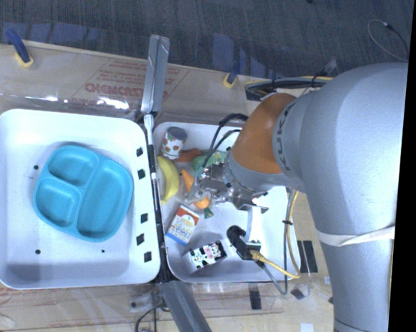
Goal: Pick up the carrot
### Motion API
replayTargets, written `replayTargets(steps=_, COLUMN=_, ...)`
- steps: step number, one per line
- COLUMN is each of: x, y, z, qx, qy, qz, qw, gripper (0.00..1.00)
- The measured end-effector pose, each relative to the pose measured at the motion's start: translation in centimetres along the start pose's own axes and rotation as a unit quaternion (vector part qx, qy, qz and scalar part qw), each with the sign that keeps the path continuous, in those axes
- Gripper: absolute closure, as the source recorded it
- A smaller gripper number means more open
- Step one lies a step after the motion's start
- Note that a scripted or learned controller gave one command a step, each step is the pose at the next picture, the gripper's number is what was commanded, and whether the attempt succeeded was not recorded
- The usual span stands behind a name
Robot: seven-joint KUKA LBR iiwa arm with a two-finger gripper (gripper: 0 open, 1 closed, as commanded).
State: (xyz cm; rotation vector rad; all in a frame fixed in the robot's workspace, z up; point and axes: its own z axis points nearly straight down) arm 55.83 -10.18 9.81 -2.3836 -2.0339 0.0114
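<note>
The carrot (187, 180) is an orange piece lying at a slant in the right bin (271, 270), just right of the banana (167, 178). A second orange tip (204, 204) shows lower right of it, and I cannot tell whether it is the same piece. My gripper (205, 188) hangs low directly over the stretch between the two orange bits and hides it. No object can be made out inside the gripper.
At the back of the right bin stand a small white can (172, 143) and an orange and green thing (191, 155). In front lie a small carton (182, 225) and a black-and-white patterned block (207, 253). The left bin (7, 253) holds a blue divided plate (83, 191).
</note>
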Motion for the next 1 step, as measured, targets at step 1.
replayTargets(steps=1, x=11.08, y=-2.79, z=-9.18, qx=-0.002, qy=0.0, qz=0.085, qw=0.9964, gripper=1.0)
